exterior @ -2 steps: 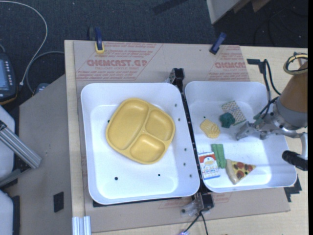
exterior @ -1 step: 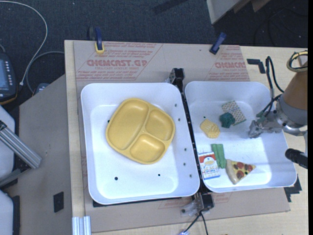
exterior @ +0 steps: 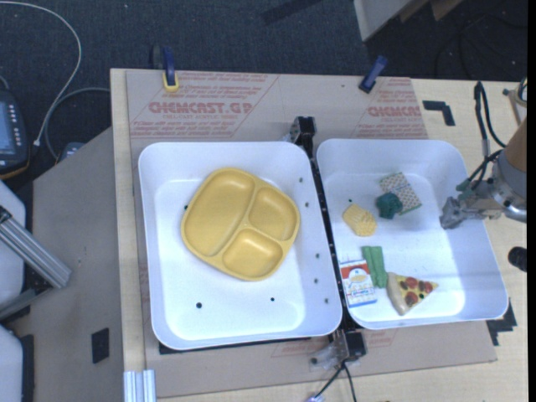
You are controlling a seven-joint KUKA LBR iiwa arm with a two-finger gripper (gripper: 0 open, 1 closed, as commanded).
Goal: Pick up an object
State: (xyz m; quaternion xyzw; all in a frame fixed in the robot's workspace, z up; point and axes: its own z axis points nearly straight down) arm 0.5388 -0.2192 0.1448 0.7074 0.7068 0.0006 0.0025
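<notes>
The right bin (exterior: 435, 153) holds several small items: a yellow corn-like piece (exterior: 359, 219), a dark green lump (exterior: 388, 204) beside a patterned square pad (exterior: 402, 189), a green stick (exterior: 374, 266), a small red and white carton (exterior: 358, 282) and a toy pizza slice (exterior: 409, 291). My gripper (exterior: 457, 212) hangs over the right side of this bin, to the right of the green lump and apart from every item. Nothing shows between its fingers.
A yellow divided plate (exterior: 240, 222) lies in the left bin (exterior: 159, 249). A black divider with clamps runs between the bins (exterior: 322, 224). The bench board (exterior: 251, 99) extends behind the bins, with clips at its far edge.
</notes>
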